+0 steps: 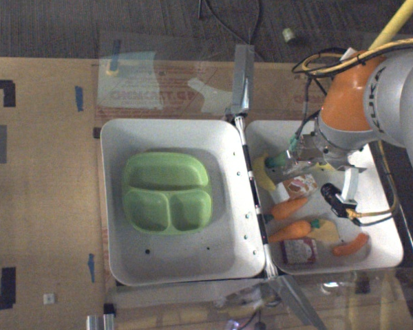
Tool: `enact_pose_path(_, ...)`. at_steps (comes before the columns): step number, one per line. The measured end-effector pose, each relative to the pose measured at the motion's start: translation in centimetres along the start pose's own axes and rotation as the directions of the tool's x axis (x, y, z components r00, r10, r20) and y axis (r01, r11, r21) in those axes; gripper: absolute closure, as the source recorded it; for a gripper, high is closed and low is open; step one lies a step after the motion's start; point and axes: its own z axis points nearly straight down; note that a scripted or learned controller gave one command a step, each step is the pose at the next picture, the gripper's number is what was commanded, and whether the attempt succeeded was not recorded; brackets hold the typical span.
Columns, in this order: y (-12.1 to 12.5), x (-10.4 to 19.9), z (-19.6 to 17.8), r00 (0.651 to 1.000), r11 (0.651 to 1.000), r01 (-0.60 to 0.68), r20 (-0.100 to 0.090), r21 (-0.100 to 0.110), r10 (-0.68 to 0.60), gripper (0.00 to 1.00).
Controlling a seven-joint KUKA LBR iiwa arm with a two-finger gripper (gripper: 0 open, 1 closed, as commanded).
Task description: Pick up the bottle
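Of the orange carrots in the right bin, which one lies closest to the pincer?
The upper carrot, just below the pincer. The second carrot, with its green end, lies further down, and the small orange piece sits near the bin's lower right corner.

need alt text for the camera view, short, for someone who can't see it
A grey arm with an orange band reaches from the right over the right white bin, which holds two carrots, a sausage and small packets. The left white bin holds a green divided plate.
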Motion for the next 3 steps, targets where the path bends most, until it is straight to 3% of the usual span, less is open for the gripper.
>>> enact_pose_path(1,-3.2,6.9,-13.5,0.997,0.997,0.079,-0.001,0.005,-0.079,1.00)
enact_pose_path(2,-12.9,4.2,-15.4,0.972,0.972,-0.237,0.001,0.012,0.237,1.00)
enact_pose_path(3,-11.8,9.7,-21.1,0.967,0.967,-0.255,0.002,0.008,0.255,1.00)
